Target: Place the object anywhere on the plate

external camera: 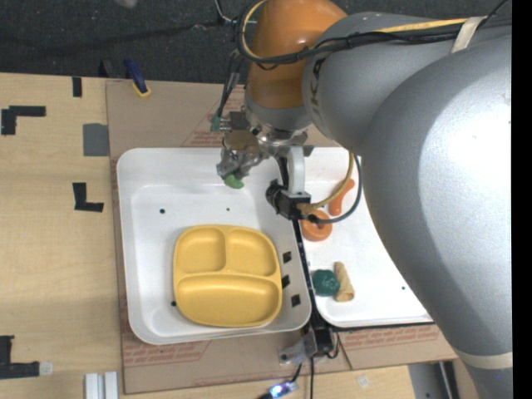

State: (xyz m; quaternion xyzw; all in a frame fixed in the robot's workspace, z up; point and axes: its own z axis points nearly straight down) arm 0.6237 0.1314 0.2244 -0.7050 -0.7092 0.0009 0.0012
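A yellow plate [227,275] with three compartments lies in the near half of the left bin [137,231]. My gripper [235,173] hangs over the far part of that bin, beyond the plate's far edge. A small green object [236,182] peeks out between its fingertips, and the gripper is shut on it. Most of the object is hidden by the fingers. The grey arm and its orange band [287,40] reach in from the right.
The right bin [378,256] holds an orange curved toy [322,219] near the divider and a green and tan piece [331,283] nearer the front. The arm covers much of that bin. Cables [287,194] hang beside the gripper.
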